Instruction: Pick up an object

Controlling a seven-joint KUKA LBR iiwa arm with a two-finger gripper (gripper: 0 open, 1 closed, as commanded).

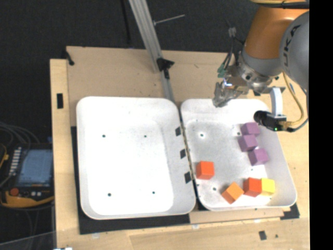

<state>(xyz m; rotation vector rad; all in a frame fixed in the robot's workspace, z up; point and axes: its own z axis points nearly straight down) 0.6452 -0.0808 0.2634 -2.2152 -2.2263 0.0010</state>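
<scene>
- Over the rear left corner of the right bin [218, 155]: gripper [225, 95], pointing down and well apart from every block. Clenched or released: cannot tell.
- Along the right side of that bin: three purple blocks [248, 142], matte and boxy, in a loose row from back to front. Rear two touching, the third just beside them.
- Near the front rim: red cube [252, 186] touching yellow cube [267, 186], with tilted orange cube [233, 192] just beside on the left.
- By the left wall, apart from the rest: lone orange cube [205, 169], sitting square to the bin.
- Between gripper and blocks: open white floor, faintly speckled.
- To the left: left bin [125, 155], shallow, white, with rounded corners. Rims meeting, with small black clips [183, 152] along the seam.
- Behind: slanted grey metal rail [148, 30], running down toward the back of the seam over the pale wooden bench [104, 72].
</scene>
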